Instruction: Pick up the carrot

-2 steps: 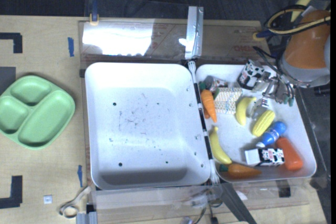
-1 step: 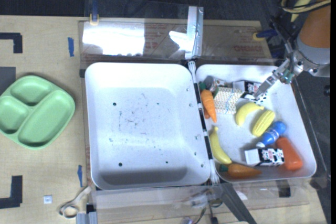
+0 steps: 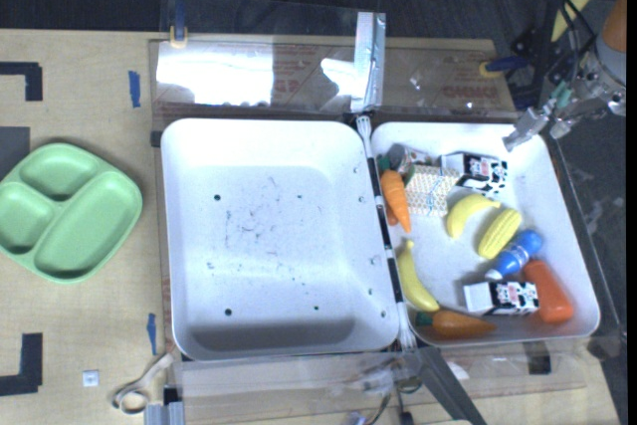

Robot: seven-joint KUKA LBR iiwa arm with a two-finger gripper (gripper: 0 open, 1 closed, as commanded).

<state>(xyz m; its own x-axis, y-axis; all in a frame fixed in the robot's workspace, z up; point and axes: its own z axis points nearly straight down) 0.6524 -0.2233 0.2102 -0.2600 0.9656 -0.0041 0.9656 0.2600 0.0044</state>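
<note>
The carrot (image 3: 395,199) lies against the right bin's (image 3: 582,314) left wall. The jaws (image 3: 542,121) hover at its far-right corner, small and blurred; their state is unclear.

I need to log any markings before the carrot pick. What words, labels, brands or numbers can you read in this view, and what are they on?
None can be read.
Upper cow-patterned carton: black-and-white print, any lettering too small.
Lower cow-patterned carton: same, illegible.
Clear panel behind the bins: faint reddish print, blurred by glare.
Carrot: no marking seen.
</note>
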